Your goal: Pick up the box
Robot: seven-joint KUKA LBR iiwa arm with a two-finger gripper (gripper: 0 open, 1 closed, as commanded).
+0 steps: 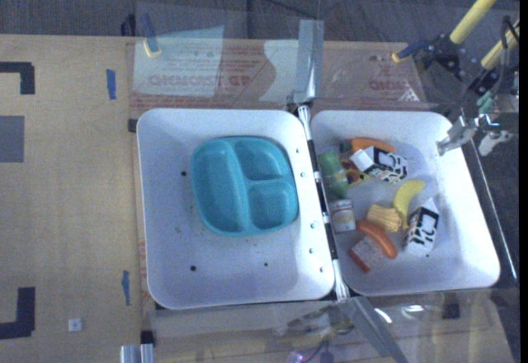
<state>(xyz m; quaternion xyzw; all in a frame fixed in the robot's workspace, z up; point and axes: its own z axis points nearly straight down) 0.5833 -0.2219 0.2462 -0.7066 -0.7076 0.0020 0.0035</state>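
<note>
From my seat, working left to right: the left shallow white bin (165, 271) holds a turquoise plastic divided plate (245, 186), nothing I need. The right shallow white bin (462, 258) carries the clutter: a green can-like item (332, 165) and a small jar (341, 214) by its left wall, an orange carrot-shaped toy (370, 143) near its far edge, a yellow corn cob toy (384, 216), an orange sausage-shaped toy (377, 239), a yellow banana toy (407, 195).

Two black-and-white printed cartons look like candidates. I take the black-and-white box (422, 228) toward the bin's right half, just beside the banana, as my target; the second black-and-white carton (383, 163) sits near the carrot.

To do this well, I judge the approach should come straight down over the box, the jaws set across its narrow faces, clear of the banana and corn.

The end effector (474, 129) hovers over the right bin's far right corner, well apart from the box. It carries nothing I can see, and I cannot tell its state.
</note>
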